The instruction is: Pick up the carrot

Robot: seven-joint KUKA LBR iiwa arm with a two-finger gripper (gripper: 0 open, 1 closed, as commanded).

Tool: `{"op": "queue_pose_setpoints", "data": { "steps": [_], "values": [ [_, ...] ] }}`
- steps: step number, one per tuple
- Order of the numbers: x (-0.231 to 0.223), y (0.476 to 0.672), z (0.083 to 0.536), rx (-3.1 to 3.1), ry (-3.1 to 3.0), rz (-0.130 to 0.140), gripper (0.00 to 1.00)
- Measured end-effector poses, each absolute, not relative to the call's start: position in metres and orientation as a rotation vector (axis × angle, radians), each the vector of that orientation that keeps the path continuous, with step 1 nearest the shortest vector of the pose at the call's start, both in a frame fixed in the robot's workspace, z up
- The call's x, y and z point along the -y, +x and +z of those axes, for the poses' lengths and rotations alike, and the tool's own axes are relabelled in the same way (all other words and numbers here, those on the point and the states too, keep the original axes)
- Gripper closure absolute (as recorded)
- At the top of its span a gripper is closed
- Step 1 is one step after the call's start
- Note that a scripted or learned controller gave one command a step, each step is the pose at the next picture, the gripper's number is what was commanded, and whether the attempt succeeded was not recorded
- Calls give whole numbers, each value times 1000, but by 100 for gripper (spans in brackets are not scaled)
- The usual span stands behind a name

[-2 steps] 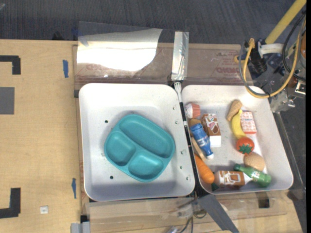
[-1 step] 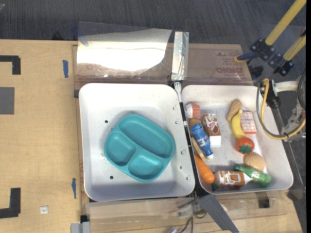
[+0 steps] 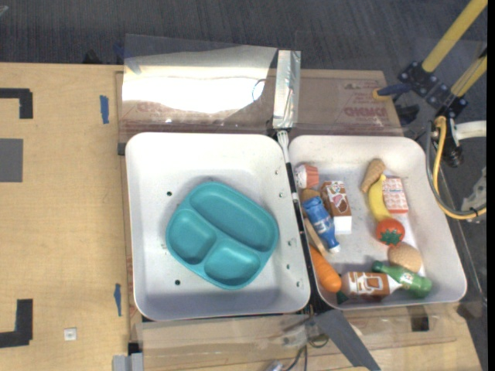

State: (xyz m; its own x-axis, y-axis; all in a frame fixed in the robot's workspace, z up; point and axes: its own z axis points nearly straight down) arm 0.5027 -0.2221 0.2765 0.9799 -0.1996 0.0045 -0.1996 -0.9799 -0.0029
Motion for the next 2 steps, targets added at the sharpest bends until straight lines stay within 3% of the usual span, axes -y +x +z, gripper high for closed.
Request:
{"op": "queue_pose_setpoints", "data": {
  "steps": [1, 2],
  "values": [
    [220, 563, 274, -308, -3120, -2, 100],
    [223, 489, 217, -394, -3112, 13, 100]
  ]
}}
